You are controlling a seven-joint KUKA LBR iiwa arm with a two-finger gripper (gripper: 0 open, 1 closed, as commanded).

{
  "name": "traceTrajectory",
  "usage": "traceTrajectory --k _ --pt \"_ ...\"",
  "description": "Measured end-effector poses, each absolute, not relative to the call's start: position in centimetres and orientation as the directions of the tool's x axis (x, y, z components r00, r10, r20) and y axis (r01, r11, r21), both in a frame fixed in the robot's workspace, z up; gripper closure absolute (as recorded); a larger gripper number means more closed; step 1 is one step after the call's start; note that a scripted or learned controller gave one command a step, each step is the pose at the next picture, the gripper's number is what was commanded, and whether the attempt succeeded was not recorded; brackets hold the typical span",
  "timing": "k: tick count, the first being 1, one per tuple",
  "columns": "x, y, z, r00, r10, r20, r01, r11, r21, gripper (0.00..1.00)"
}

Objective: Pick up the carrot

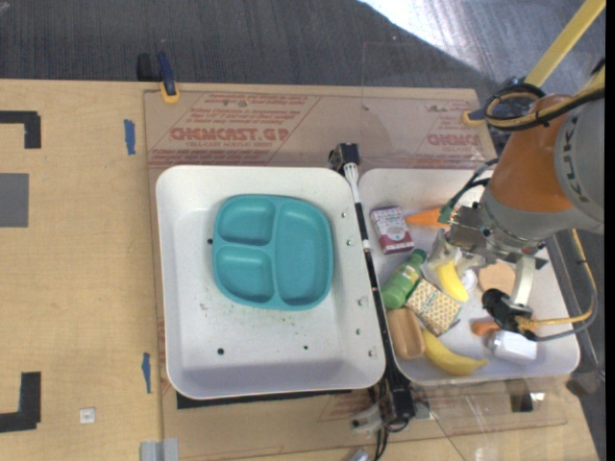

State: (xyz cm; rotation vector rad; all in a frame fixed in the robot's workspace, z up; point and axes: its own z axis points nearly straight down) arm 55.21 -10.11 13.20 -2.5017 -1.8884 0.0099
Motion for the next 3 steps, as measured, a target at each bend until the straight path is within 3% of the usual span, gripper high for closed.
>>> traceTrajectory --k 1,2,3 --pt "55.3 -9.9 13.3 0.273 0.962 0.001 0.962 -0.273 -0.008 0.00" --pt "64.1 -10.9 8.8 0.274 0.962 0.000 0.962 -0.274 0.010 0.00" --pt "63.8 -11.1 9.9 0.278 0.960 -0.005 0.960 -0.278 -0.001 1.00"
